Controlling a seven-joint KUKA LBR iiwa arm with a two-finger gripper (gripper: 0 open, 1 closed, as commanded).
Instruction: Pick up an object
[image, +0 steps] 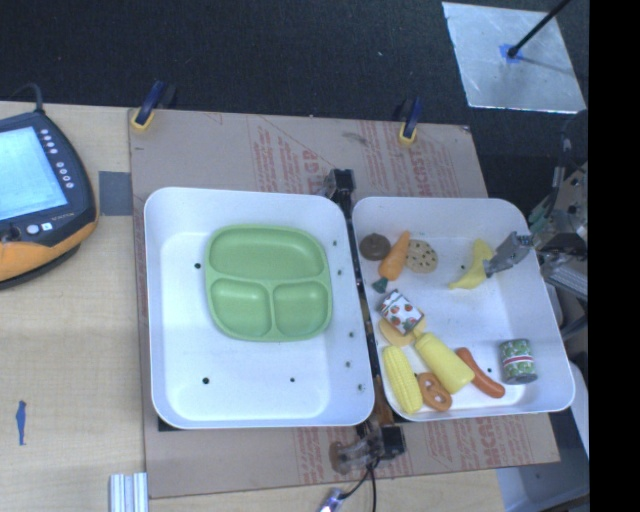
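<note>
Over the right bin (545, 300), near its upper right corner, the gripper (503, 254) hangs just beside a yellow banana (470, 272); whether it is open or closed cannot be told. Carrot (395, 256), cookie (422, 256), corn (401, 376) and can (517, 361) lie in that bin. A green plate (268, 283) sits in the left bin (180, 390).

Robotics lab setup. Pale wood surface (70, 340) covered by a printed cardboard sheet (300, 150), held down at the back by blue and yellow clamps (148, 106). Two shallow white bins (170, 300) sit side by side on the sheet. An orange-edged teach pendant with a lit screen (35, 195) lies at the left. Toy food pieces, among them a plastic corn cob (401, 378), fill the right bin. Dark carpet (300, 50) lies behind.
</note>
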